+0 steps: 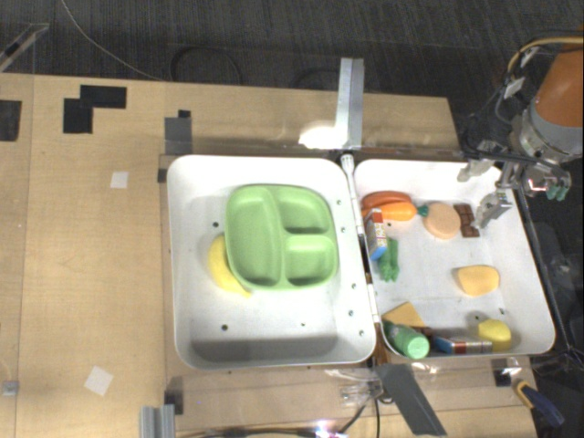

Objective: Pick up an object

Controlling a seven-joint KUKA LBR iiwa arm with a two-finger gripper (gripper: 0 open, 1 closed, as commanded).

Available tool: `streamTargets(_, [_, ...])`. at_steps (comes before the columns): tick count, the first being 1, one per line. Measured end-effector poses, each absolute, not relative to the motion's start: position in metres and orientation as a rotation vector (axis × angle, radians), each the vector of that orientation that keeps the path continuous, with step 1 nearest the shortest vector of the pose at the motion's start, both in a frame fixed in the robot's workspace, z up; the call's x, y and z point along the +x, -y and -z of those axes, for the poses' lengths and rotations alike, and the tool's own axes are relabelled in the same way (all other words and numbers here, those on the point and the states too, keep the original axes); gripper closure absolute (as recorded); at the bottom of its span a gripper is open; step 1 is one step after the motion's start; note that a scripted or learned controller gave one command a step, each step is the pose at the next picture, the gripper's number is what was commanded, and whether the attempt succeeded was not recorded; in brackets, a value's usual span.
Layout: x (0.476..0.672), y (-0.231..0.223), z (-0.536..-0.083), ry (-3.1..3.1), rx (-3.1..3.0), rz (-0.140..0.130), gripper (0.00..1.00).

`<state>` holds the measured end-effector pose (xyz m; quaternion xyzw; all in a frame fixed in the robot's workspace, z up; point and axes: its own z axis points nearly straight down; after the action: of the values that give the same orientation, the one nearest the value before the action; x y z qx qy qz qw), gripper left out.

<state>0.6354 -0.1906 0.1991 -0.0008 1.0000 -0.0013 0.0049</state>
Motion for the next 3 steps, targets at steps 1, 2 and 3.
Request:
streamTargets(1, [0.644, 0.204, -0.098, -3.123, 0.181, 0.003, 0.00])
streamTargets(2, [0.597, 0.205, -0.088, -3.114, 0.313, 0.002, 0.00])
streamTargets(3, [0.524, 0.184, -0.090, -3.073, 0.581, 0.001, 0.00])
